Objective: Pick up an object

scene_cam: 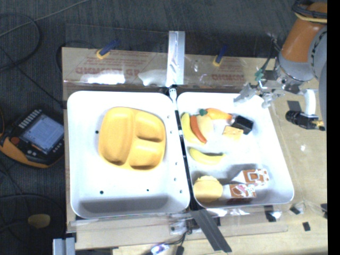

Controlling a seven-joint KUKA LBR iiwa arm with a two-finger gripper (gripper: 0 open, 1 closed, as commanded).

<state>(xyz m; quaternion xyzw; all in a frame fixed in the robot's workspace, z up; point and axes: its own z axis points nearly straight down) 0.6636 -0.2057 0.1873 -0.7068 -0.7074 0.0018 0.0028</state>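
Note:
My gripper (257, 93) hangs over the far right corner of the right bin (281, 158), below the arm's orange band (297, 41). Nothing shows in its grasp. Just below and left of it lie a small black block (243, 124) and a pale yellow wedge (232, 133). Further left are an orange toy (218, 113), a red-orange carrot-like piece (197, 128) and a banana (185, 129). A second banana (205, 155) lies mid-bin. A round yellow bun (207, 188) and a brown-and-white carton (247, 183) sit at the near wall.
A large yellow divided tray (132, 137) sits in the left bin (79, 185). A metal divider (176, 57) stands at the back between the bins. A handheld pendant (34, 137) lies on the floor to the left.

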